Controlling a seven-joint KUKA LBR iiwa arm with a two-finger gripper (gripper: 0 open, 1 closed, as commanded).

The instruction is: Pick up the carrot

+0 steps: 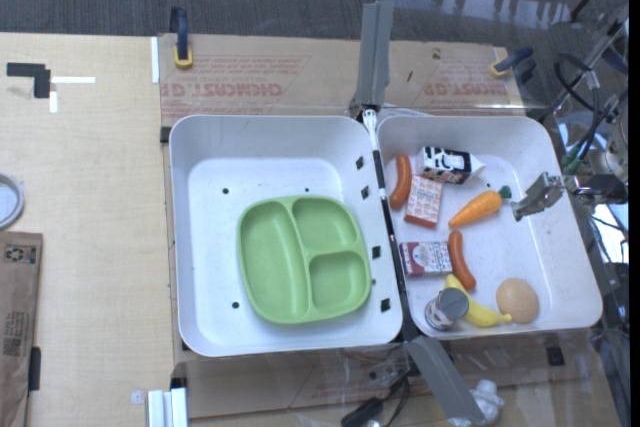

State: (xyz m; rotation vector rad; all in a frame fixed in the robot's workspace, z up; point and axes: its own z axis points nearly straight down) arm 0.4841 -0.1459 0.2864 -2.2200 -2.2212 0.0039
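The carrot [476, 207], orange with a small green top, lies at a slant in the middle of the right bin [560, 315], with its green end pointing up and right. My gripper [536, 197] shows as a grey metal piece low at the bin's right side. It is just right of the carrot's green end, a short gap away, and holds nothing that I can see.
Around the carrot lie a sausage [400, 180], a black-and-white carton [446, 164], an orange box [425, 201], a red box [425, 258], a second sausage [461, 259], a can [445, 308], a banana [483, 313] and a tan ball [517, 300]. The left bin [200, 175] holds a green divided plate [303, 258].
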